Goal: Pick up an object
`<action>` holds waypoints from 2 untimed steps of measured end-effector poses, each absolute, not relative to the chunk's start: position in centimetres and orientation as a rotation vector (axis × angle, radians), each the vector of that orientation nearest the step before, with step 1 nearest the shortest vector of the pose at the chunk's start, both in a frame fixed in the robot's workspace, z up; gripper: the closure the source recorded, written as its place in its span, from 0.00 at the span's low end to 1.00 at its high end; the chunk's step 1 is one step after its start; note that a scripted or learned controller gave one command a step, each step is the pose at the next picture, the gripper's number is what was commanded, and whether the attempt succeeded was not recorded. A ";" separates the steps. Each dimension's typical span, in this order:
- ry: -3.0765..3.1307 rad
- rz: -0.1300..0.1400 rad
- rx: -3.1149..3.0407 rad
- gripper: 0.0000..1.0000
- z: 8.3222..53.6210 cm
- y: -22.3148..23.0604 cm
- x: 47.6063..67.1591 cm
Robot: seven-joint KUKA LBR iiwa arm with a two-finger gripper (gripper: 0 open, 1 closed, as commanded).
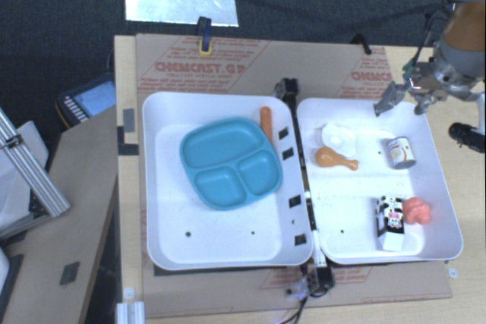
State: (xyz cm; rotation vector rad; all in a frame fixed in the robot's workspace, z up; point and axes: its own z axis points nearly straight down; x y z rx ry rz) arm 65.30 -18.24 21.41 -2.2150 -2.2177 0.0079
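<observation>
"CHEMCAST GP" in red on the brown board (199,66) behind the bins

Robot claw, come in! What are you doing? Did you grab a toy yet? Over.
Gripper open, above right bin's far edge, holding nothing. Can nearest, untouched. Nothing blocking it.

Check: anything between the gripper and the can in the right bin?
Nothing visible. The gripper hangs open above the right bin's far rim, and the can lies just nearer the camera, apart from the drumstick and milk carton.
</observation>
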 end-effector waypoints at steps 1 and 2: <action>-2.226 -0.002 -2.219 0.00 22.1 -18.2 65.6; -2.225 0.000 -2.220 0.00 17.2 -18.9 66.3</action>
